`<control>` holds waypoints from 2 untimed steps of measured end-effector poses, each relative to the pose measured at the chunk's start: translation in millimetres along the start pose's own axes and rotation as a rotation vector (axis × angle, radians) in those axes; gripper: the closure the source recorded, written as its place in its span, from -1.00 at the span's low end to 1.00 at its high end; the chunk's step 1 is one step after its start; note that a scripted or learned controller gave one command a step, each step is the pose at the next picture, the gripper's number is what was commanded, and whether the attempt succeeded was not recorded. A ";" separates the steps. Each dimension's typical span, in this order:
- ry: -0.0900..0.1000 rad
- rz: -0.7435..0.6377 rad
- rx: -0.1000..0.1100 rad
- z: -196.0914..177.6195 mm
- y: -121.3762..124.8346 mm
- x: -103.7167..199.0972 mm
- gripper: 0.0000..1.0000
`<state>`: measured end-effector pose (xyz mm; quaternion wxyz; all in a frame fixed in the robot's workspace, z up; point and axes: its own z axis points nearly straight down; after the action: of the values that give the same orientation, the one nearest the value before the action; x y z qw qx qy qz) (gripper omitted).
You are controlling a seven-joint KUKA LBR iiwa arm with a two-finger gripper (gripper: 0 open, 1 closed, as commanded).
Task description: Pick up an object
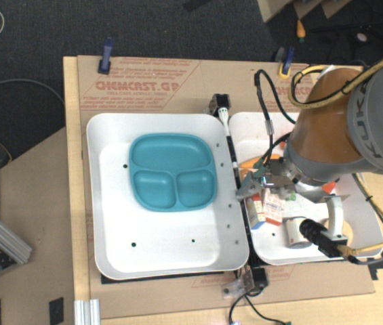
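Desk (144,80) carrying two white bins; teal tray (173,170) lying in left bin (110,202). Claw (253,183) hovering just right of tray, over right-bin clutter (272,208); grip state impossible to tell. Small carton (272,210) lying just below-right of claw.

counter board (144,80), far left: red print "CHEMCAST G P", upside-down/mirrored, partly cut by left bin; smaller red lines above and below it too small to read | arm (374,124), right: dark lettering "KUKA" on grey housing, only partly readable | small carton (270,208) in right bin: print unreadable
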<state>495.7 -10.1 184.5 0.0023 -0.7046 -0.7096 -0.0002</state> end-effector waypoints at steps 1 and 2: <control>-0.003 0.007 -0.003 -10.6 0.8 -4.5 1.00; -0.001 0.001 0.001 0.8 -11.5 65.2 1.00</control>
<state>483.7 55.1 183.9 0.0025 -0.7048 -0.7094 0.0006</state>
